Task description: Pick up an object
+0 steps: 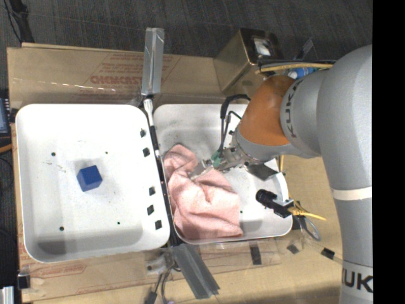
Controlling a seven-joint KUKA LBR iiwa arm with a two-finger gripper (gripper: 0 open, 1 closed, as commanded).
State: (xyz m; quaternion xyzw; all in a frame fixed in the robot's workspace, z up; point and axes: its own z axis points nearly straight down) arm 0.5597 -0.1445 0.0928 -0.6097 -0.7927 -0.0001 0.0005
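Pink cloth [204,198] crumpled in right bin [190,116], against divider side; soft, light, limp, likely to drape and slip; best pinched at raised fold near top; gripper [205,168] touching upper edge, grasp state impossible to tell; blue cube [90,177] apart in left bin [38,125].

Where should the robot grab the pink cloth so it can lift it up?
Probably on a raised fold near the top middle of the pink cloth, coming straight down from above. It lies crumpled in the right bin, so its edges sit flat, while the bumpy ridges stick up for the gripper to pinch.
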